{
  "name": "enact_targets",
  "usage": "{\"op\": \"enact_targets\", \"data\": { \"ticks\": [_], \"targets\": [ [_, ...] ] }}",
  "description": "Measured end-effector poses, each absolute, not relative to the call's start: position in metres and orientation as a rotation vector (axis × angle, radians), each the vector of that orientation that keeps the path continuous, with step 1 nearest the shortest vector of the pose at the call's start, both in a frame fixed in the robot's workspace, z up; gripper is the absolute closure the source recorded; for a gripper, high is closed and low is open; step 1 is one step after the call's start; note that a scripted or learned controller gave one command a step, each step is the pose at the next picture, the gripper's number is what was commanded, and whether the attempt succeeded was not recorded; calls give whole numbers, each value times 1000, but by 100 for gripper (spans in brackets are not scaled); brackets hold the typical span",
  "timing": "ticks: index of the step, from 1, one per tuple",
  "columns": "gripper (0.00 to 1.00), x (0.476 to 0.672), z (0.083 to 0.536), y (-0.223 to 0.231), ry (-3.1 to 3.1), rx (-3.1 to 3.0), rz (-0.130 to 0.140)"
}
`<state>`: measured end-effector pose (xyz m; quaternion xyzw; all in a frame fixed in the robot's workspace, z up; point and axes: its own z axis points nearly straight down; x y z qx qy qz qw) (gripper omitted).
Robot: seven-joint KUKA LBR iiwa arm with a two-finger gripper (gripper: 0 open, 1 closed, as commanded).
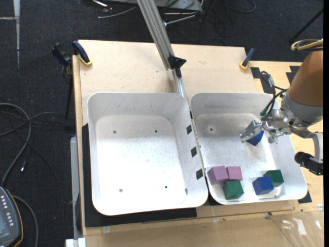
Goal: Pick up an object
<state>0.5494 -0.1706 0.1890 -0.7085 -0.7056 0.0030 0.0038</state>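
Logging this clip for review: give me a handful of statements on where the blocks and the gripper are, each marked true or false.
1. All loose blocks lie in the right bin. True.
2. The gripper is over the left bin. False: it is over the right bin.
3. A blue block sits at the gripper. True.
4. The purple blocks lie in the far corner. False: near edge, beside a green block.

Even, fairly bright light from overhead falls on the bench [133, 66]; both bins [139, 153] read near-white with mild glare on their rims. Shadows are soft and short (darkest under the bins' front edges). Focus is slightly soft throughout, and the floor stays dim.
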Motion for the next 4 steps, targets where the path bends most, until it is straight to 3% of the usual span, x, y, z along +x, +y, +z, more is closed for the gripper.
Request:
{"op": "enact_targets", "data": {
  "ticks": [1,2,3,4],
  "targets": [
    [0,589,92,-214,-2221,-2226,1],
    [100,590,106,-213,-2223,-2225,-2],
    [0,589,105,-213,-2222,-2225,-1],
    [0,676,97,-217,-2229,-2219,-3]
  ]
}}
